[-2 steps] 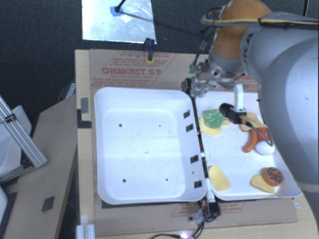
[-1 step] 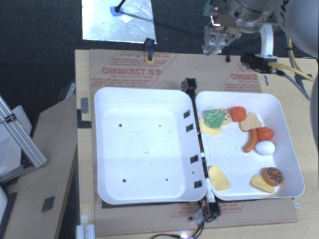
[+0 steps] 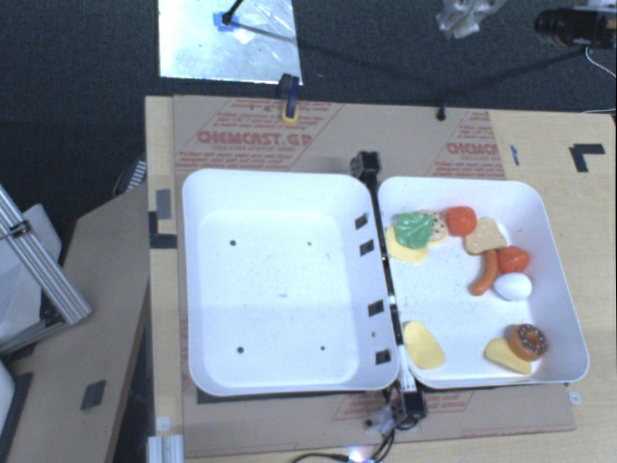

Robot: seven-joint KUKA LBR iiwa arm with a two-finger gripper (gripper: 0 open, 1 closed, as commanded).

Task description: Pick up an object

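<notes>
Several toy food pieces are lying in the right bin [image 3: 554, 258], and any of them could be the object to pick up. At the far side of this bin, a green leafy piece [image 3: 415, 228] is sitting on a pale yellow piece [image 3: 405, 249], close to the divider between the two bins. Just beside it, a red tomato-like piece [image 3: 461, 220] is touching a tan bread slice [image 3: 485, 235]. Near the middle, an orange sausage [image 3: 484, 273] is lying at a slant between a second red piece [image 3: 513, 258] and a white egg [image 3: 513, 286], which is touching it. At the near side, a yellow wedge [image 3: 422, 344] is resting close to the divider, and a brown donut [image 3: 529, 340] is lying on another yellow piece [image 3: 507, 356] in the near right corner. The left bin [image 3: 280, 278] is standing beside, with its rim touching the right one. Both bins are resting on the bench [image 3: 318, 133], which is carrying a brown sheet with red print. The gripper [image 3: 469, 8] is hanging high at the top edge of the view, well apart from all the food pieces and beyond the bench; it is blurred, so I cannot tell if the jaws are spread or pressed together.
</notes>
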